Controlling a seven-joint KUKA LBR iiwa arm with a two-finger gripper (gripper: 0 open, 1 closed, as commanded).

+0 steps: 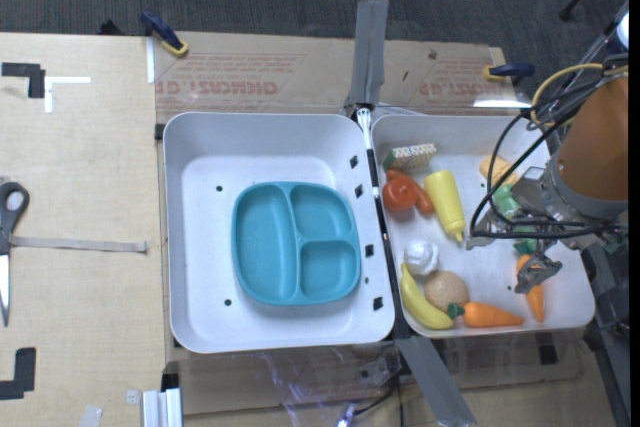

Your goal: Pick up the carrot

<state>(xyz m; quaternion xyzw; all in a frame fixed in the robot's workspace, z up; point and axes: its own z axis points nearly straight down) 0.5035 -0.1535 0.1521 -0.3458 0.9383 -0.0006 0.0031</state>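
The pincer [537, 272] hangs low at the right end of the right bin [470, 137], with a small orange piece [537, 301] at or just under its tips. I cannot tell whether its fingers are spread or pressed together, nor whether that piece is gripped or merely lying beneath.

The carrot [489, 316] lies flat along the near wall of the right bin, left of the pincer and apart from it, its green end touching a brown ball [446, 290].

Risks, as I judge them:
- The orange piece near the pincer looks much like the carrot; closing there could take the wrong thing.
- The carrot sits hard against the near wall, so a finger may strike the rim or find no room on that side.
- It is long and smooth; a pinch off its middle could let it tip or slide out.
- The ball and banana [420, 300] crowd its left end, so a sideways approach could shove them.
- Cables loop beside the wrist and might snag.

Also in the right bin, left of the pincer: a yellow bottle [446, 202], a red tomato [400, 192], a white item [421, 256], and a small brush-like thing [413, 153] at the far wall. The left bin [190, 245] holds a teal tray [296, 243] with three empty compartments. Scissors [8, 227] lie on the counter [75, 315], far left of the pincer.
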